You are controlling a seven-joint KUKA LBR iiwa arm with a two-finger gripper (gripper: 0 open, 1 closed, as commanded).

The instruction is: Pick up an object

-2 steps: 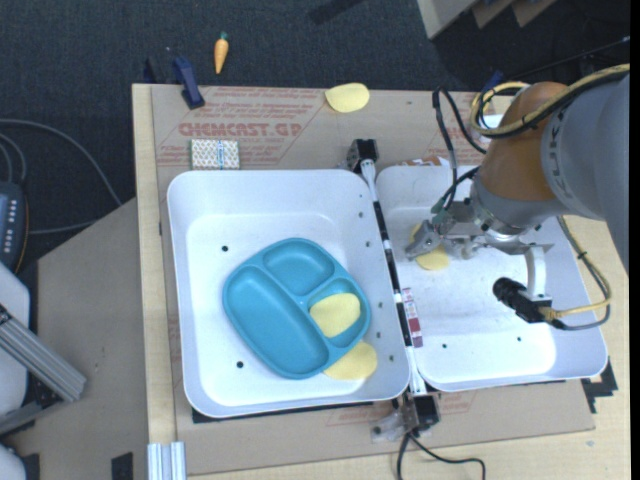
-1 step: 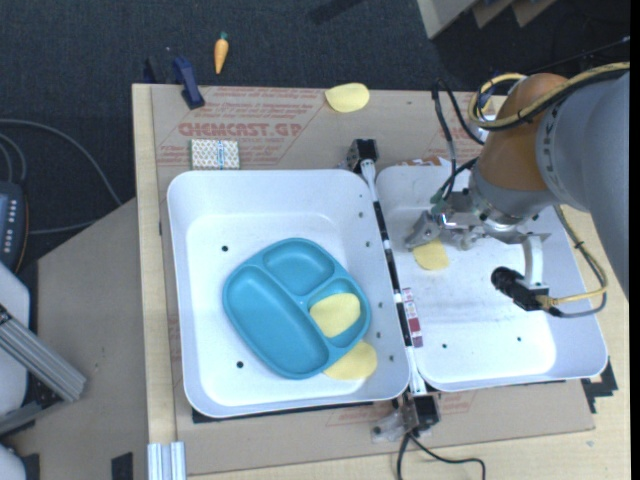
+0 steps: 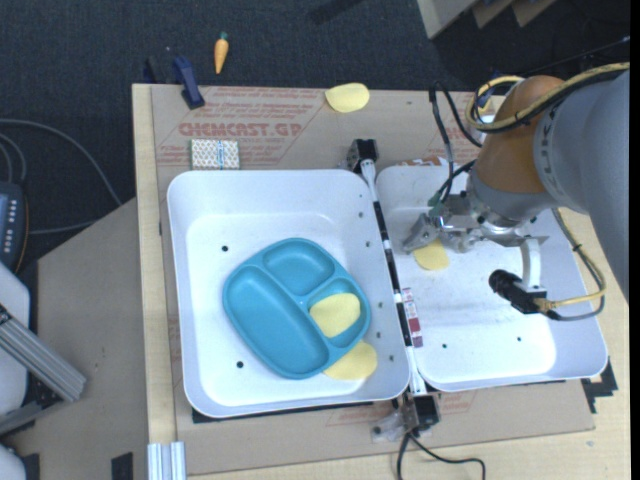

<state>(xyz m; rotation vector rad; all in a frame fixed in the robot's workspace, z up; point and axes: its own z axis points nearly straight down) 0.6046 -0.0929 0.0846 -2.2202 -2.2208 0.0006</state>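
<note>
A yellow chip (image 3: 432, 258) is seen lying flat on the floor of the right bin (image 3: 500, 353), near that bin's left wall and toward its far edge, with the claw (image 3: 440, 230) poised just above and slightly behind it. The chip lies just toward the bin's near edge from the claw tip; it is roundish, so no long axis can be made out. Whether the claw is spread or closed cannot be told, and nothing is seen held in it. The bin floor around the chip is smooth, white and bare, with open room toward the near edge and the right wall; the divider between the bins stands close on the left, which is judged to limit room on that side. In the left bin (image 3: 200, 218), a blue tray (image 3: 270, 308) carries one yellow piece (image 3: 336, 313), and another (image 3: 352, 363) rests against the tray's near edge.
</note>
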